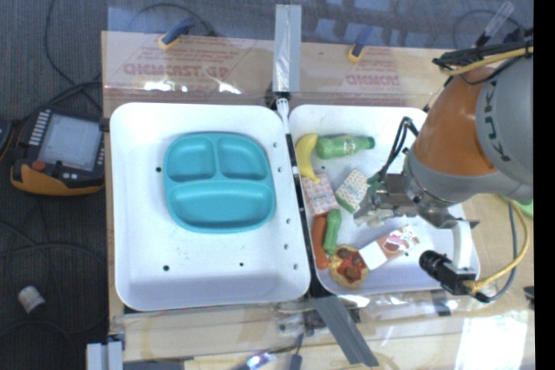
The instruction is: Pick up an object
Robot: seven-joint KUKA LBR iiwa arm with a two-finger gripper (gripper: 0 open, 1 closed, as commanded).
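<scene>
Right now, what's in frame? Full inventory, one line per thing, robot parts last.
Shallow white plastic bins: 2, white, side by side on the bench; left, right.
Divided plastic plate: 1, turquoise, in left bin.
Toy banana: 1, yellow, right bin, top left.
Plastic bottle: 1, green, lying beside the banana.
Patterned packets: 2, pale, right bin middle.
Toy carrot: 1, orange, along the divider.
Toy pizza slice: 1, red-brown, right bin front.
Teach pendant: 1, black and orange, floor left.
Arm: 1, grey with orange band, from right.
Gripper: 1, dark, over right bin.
</scene>
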